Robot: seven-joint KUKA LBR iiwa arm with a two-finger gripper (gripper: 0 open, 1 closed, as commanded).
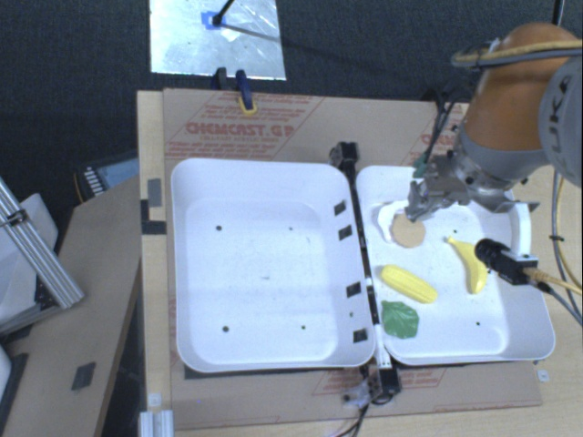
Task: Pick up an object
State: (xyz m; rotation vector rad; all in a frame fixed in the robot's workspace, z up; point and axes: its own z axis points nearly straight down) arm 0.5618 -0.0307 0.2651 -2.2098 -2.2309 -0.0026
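Single overhead view of the pick station. We see the arm (pixel 524 98) reaching in over the right bin (pixel 524 330), with its fingers (pixel 420 209) low over the bin's far inner corner. The tan disc (pixel 408 234) lies flat directly beneath and just in front of the fingers, close enough that we judge it the intended target. Contact cannot be confirmed, and nothing is visibly held. The wrist hides the tips, so we cannot tell how far the fingers are parted. The remaining objects lie nearer the camera than the fingers. The yellow corn-shaped piece (pixel 408 283) is near, beyond the disc. The banana (pixel 470 264) is off to the arm's side. The green lump (pixel 399 320) is farthest away, against the divider between the bins. All four rest loose on the bin floor and apart from one another, so the fingers have room to close on one without disturbing its neighbours. We judge that a flat, thin disc offers little edge to grip, so a descent straight down onto it may slip or miss. The left bin (pixel 196 271), on the far side of the divider from the fingers, sits beside the right bin on a cardboard sheet (pixel 273 126) that keeps both square on the counter (pixel 100 271).
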